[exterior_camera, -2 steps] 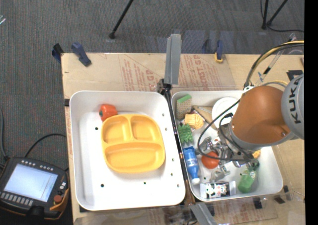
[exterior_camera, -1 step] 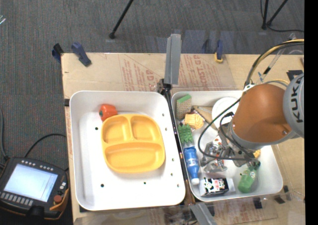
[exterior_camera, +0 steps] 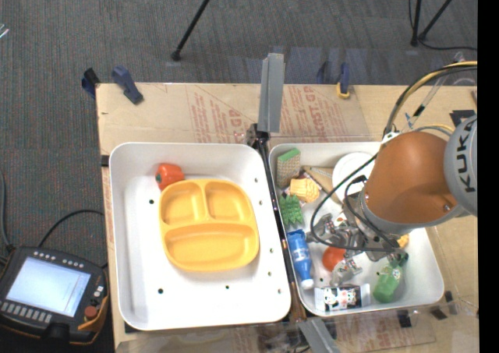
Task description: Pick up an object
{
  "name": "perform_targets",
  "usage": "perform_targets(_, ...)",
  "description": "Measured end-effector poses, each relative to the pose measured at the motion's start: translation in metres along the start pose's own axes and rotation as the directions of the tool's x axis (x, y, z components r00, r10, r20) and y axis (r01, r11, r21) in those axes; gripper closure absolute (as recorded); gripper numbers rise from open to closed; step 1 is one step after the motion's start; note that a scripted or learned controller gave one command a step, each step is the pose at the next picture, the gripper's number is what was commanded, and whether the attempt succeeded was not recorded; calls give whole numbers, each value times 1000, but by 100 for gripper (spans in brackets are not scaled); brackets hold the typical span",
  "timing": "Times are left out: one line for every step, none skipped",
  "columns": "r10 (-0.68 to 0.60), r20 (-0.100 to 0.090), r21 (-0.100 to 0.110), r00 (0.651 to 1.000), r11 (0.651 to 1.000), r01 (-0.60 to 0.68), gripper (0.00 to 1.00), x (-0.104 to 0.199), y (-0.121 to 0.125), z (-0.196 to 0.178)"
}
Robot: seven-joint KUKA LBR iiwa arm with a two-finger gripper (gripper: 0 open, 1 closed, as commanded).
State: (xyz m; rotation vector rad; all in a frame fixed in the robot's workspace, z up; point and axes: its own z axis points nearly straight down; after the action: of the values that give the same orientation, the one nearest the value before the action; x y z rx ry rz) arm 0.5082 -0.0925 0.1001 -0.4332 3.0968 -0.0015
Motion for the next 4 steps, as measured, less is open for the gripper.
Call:
perform_targets(138, 0, 4, 990, 990, -138, 0, -2, 5, 9)
perform_targets(138, -12, 1, 990, 990, -138, 0, -10, 3, 12)
perform_targets(58, 9, 11, 998, 998, -58, 0, 0, 8, 7)
perform_targets(-14, -12, 2, 1000, 1000, 14, 0, -22, -4, 12)
